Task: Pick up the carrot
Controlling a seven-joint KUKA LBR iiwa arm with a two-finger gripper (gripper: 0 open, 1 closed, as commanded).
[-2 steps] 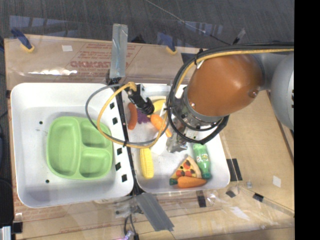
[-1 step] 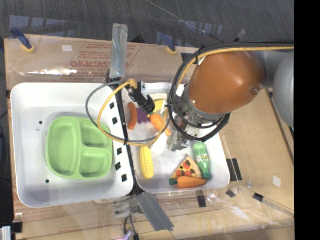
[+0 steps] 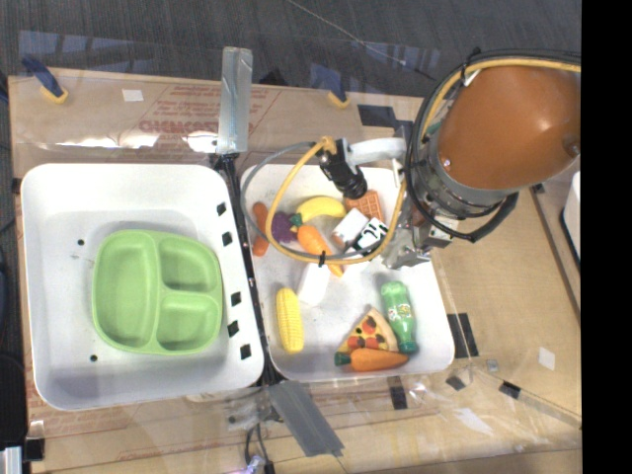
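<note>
The carrot (image 3: pixel 376 359) lies untouched at six o'clock in the right bin (image 3: pixel 434 339), so the end effector (image 3: pixel 410 255), its opening impossible to judge, must first descend toward it.

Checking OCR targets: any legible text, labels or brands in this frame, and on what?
None can be read.
Red print on the cardboard sheet behind the bins: too blurred.
Label on the green bottle: too small.
Black marks on the white tag near the gripper: not legible.
</note>
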